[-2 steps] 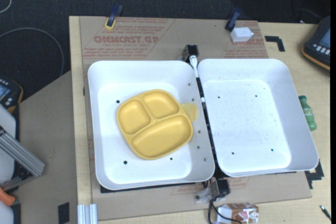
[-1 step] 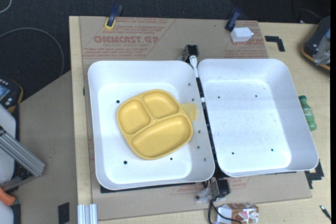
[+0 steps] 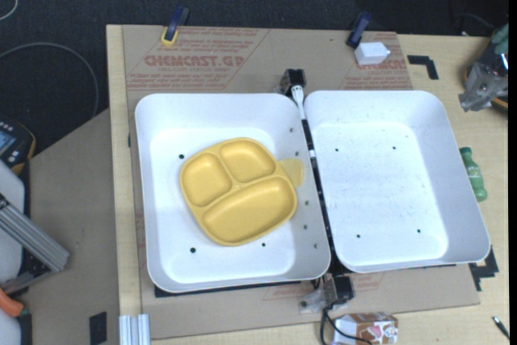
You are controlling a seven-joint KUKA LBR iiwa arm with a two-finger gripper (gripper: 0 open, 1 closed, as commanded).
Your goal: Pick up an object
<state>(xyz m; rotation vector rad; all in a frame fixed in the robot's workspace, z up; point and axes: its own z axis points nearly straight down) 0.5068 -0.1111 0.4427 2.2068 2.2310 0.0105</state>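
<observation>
A yellow plate (image 3: 237, 191) lies in the left bin (image 3: 153, 174), a bit toward the bin's near side. The plate has three dips in it, two small ones at the back and one big one at the front. It sits flat on the white floor of the bin, and nothing lies on top of it. A small pale yellow piece (image 3: 292, 171) peeks out from under its right edge, close to the wall between the two bins. A thin black strip (image 3: 311, 161) runs along that middle wall. The right bin (image 3: 452, 174) sits just beside the left one, and their rims touch. Both bins rest on a brown board (image 3: 242, 61) with red letters on it. At the back of the board are a yellow and blue clamp (image 3: 173, 27), a dark blue clamp (image 3: 359, 29) and a small white block (image 3: 371, 53). A green thing (image 3: 473, 173) lies on the board just past the right bin. The gripper (image 3: 487, 83) is far off at the right edge, well apart from the plate and outside both bins. It is blurry, so I cannot tell how it is set.
</observation>
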